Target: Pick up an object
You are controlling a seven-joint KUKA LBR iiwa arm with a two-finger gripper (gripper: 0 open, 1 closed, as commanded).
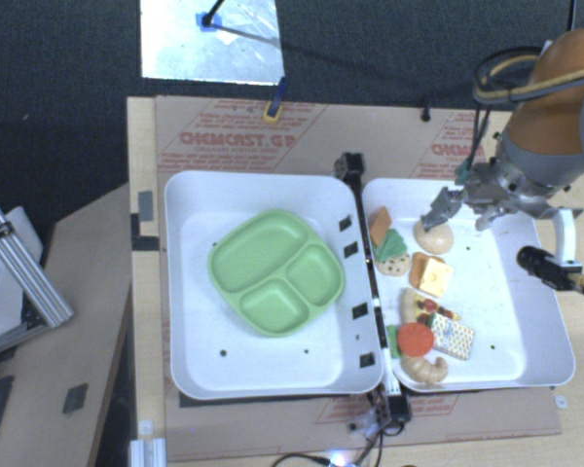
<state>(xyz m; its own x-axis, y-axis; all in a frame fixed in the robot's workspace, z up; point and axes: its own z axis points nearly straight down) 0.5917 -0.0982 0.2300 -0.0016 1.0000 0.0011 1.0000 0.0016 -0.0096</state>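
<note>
Upper right of frame, our hand (446, 212) hovers over pale round piece (436, 238); grip state unclear. We judge it light, smooth; pinch across middle.

Scene evenly, brightly lit from above. White bins (273, 188) slightly overexposed. Glare seen on foil sheet (212, 25). Soft shadows cast. Fine detail blurred throughout.

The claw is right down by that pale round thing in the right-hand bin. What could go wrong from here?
The pale round piece under the gripper looks smooth and rounded, so it might slip out or roll off. The other toy foods crowd close, especially the yellow cheese wedge and the green dotted piece, so a slightly off approach could shove them or catch the wrong one.
</note>
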